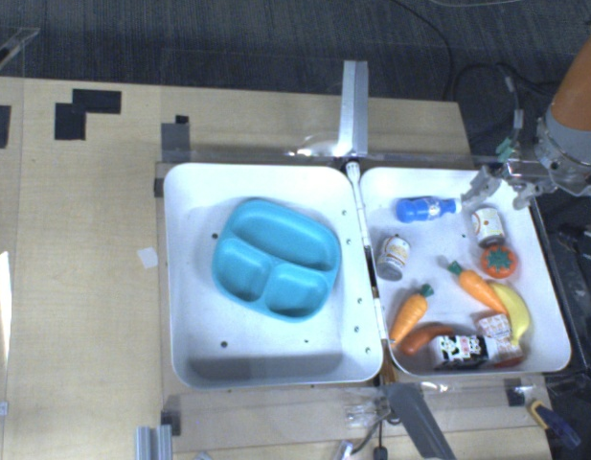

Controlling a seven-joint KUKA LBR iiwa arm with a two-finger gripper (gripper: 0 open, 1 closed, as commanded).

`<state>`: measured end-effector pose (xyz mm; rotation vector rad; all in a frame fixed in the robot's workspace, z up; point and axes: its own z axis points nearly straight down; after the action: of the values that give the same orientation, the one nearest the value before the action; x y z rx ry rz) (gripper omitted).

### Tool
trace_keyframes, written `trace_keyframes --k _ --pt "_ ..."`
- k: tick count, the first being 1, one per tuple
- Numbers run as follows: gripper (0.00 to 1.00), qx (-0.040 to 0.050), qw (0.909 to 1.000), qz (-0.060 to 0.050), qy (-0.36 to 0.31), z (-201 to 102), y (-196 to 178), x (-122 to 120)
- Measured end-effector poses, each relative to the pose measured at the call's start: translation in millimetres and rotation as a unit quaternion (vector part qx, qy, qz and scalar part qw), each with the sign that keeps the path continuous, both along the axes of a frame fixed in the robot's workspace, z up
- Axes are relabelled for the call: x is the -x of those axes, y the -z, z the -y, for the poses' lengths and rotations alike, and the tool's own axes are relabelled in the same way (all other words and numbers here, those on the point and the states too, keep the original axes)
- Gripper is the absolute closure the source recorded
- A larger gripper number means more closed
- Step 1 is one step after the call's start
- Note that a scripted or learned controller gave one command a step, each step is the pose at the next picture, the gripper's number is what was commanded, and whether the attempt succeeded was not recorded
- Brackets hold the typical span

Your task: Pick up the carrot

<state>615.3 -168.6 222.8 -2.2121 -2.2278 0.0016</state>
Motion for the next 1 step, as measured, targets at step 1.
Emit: trace_keyframes --k 1 --pt "0.00 -0.0003 0.9986 -0.001 0.054 -4.9 120.3 31.1"
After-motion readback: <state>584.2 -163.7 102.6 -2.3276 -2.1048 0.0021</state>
